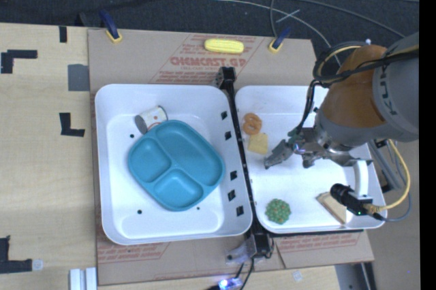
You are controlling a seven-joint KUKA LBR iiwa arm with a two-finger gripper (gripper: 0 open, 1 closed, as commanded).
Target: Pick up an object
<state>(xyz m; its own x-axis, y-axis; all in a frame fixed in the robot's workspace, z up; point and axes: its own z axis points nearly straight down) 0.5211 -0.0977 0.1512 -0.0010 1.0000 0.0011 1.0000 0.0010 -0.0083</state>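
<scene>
The gripper (281, 156) hangs low in the right bin (310, 101), its dark fingers pointing toward nine o'clock; whether they are spread or pressed together cannot be told from this slant, and nothing shows between them. At its ten o'clock, just beside the tips, lies one pale yellow block (258, 143), and touching that block at twelve o'clock sits one orange ring-shaped piece (252, 123). At the gripper's six o'clock rests one green bumpy ball (278, 211). Toward four o'clock, near the bin's lower right corner, one tan wedge (331, 207) lies partly covered by a black fitting with a green light, so its full shape is hard to make out.

The arm (357, 101) reaches in from three o'clock, its orange band bulging above the wrist and hiding the right bin's far edge; the grey upper link is cut off at the frame.

Two white bins stand side by side on the tabletop (41, 173). The left bin (109, 146) holds one blue divided tray (176, 164) with three compartments, and at its eleven o'clock one small white cup (150, 118) lies on its side — the marking on it is too small to read.

Beyond the bins, at twelve o'clock, one yellow corn cob (223, 45) lies on cardboard between two blue-and-yellow clamps (109, 26).
</scene>
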